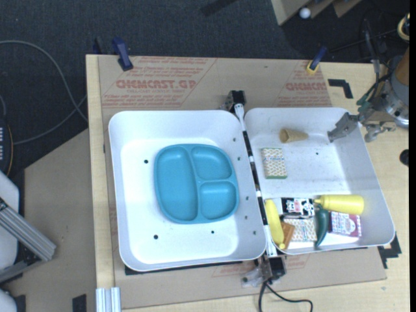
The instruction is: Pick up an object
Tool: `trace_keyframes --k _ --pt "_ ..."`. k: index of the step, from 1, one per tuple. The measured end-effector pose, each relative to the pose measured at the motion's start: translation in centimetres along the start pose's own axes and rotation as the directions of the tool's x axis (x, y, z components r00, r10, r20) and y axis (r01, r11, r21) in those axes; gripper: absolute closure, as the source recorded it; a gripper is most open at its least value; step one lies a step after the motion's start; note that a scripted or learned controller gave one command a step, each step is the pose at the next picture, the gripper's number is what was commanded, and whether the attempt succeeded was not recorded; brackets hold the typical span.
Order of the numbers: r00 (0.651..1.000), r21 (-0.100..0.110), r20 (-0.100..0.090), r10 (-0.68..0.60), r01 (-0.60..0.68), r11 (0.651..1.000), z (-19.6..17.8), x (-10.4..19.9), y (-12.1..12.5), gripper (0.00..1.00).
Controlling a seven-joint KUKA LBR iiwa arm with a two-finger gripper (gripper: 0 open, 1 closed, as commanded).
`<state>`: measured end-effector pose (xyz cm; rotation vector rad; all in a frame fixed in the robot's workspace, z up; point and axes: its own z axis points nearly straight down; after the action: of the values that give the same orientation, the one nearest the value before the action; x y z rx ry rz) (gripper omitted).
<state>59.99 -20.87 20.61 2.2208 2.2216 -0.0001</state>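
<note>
A: Camera view, from the left: left bin (123,174) carrying a blue divided plate (195,182), lying flat. A poor choice for a pinch, probably (too broad, rim too low), likely to slide off.

B: Agreed. Then across the divider into the right bin (364,168)?

A: Green-patterned card (274,162) flat on the floor, close to the divider. Risk there: scraping the bin and closing on nothing.

B: And the likeliest target?

A: Small tan cone (294,135), lying on its side near the far wall, apart from everything else. Tapered, pale brown, apparently light. Could roll or squirt out under a closing pinch, especially if caught on the taper.

B: Near corner?

A: Crowded: yellow bottle (339,204) over printed packets (344,225), with a green pepper-like piece (321,229) touching them. Easy to catch two things or knock one aside.

B: Finally the gripper (356,130)?

A: Above the bin's far right corner, right of the cone and apart from it. Prongs spread, gripping nothing. A descent from there likely to clip the bin wall.
</note>
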Motion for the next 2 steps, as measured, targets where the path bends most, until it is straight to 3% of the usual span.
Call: trace_keyframes --k 1,2 --pt "1.000 0.001 -0.001 0.001 0.000 1.000 12.2 4.4 -9.1 0.00" --pt "1.000 -0.001 -0.001 -0.002 0.002 1.000 12.1 11.5 -3.3 0.00"
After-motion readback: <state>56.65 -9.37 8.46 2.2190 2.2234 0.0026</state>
